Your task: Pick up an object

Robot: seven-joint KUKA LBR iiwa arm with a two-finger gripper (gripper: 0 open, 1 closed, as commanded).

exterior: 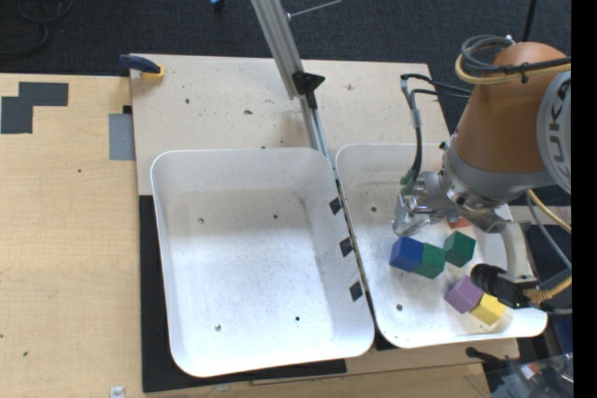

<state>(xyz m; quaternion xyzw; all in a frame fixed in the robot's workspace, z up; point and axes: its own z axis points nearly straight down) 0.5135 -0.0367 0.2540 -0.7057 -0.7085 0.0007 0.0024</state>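
Gripper (408, 217) just above blue block (407, 253).

The robot arm (508, 121) reaches in from 3 o'clock, and its gripper (410, 217) hangs low in the right bin (373, 172), just above a blue block (407, 253). A green block (432, 262) touches the blue one, another green block (459, 248) sits a little toward 3 o'clock, and a purple block (463, 294) and a yellow block (488, 310) lie together near 5 o'clock. The left bin (168, 200) sits right beside it, at 9 o'clock.
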